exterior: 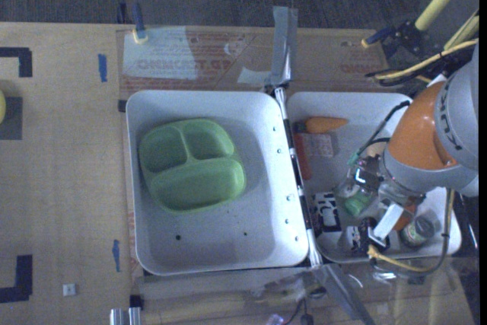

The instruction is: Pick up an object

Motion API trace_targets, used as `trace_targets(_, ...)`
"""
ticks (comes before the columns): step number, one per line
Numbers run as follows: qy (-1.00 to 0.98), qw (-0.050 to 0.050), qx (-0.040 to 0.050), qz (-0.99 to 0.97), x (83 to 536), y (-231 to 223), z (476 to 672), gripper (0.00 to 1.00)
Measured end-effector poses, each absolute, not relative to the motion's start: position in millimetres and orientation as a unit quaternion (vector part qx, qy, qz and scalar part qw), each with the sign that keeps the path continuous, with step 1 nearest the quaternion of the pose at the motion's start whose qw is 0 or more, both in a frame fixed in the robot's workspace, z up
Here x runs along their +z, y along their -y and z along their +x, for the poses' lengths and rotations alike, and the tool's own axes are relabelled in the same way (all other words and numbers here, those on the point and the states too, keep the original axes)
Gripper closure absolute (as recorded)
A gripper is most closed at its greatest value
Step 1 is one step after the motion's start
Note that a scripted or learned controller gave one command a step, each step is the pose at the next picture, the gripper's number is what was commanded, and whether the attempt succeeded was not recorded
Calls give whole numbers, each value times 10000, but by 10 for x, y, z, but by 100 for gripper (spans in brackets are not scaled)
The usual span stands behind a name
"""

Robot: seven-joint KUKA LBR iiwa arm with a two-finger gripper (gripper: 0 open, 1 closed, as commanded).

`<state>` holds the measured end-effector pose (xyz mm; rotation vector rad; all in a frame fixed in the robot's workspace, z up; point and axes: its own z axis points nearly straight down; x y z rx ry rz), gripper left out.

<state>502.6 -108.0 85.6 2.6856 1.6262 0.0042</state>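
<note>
Objects worth picking are all crowded in the right bin [344,100], at 3 o'clock in my view. The likeliest target is the small green object [354,203], just left of that bin's centre. The gripper [374,192] hangs low over it, right against it or just above; from this slant I cannot tell which. I also cannot tell whether the jaws are apart or together, because the wrist and its fittings cover them, so I won't call this a grasp.

The arm [435,139] reaches in from 3 o'clock and bends steeply down. That suits a top-down try in a shallow bin whose walls leave little room to come in from the side.

The surrounding clutter explains the tight spot:
- An orange carrot-shaped piece [326,123] lies at the bin's 12 o'clock.
- A reddish packet [313,145] sits just beneath the carrot-shaped piece, towards 10 o'clock.
- A black-and-white item [327,211] rests against the left wall at 8 o'clock, close beside the green object.
- A round can [417,231] stands at 5 o'clock.

With neighbours this close, I judge a closing grip could nudge the black-and-white item or catch two things at once.

The left bin [228,243], at 9 o'clock in my view, holds a green divided tray [190,164] lying flat near its middle. It is broad and low, probably a poor fit for this gripper.
</note>
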Motion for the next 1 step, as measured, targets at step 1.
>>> trace_targets(1,-5172,18,14,8559,950,1092,5033,100)
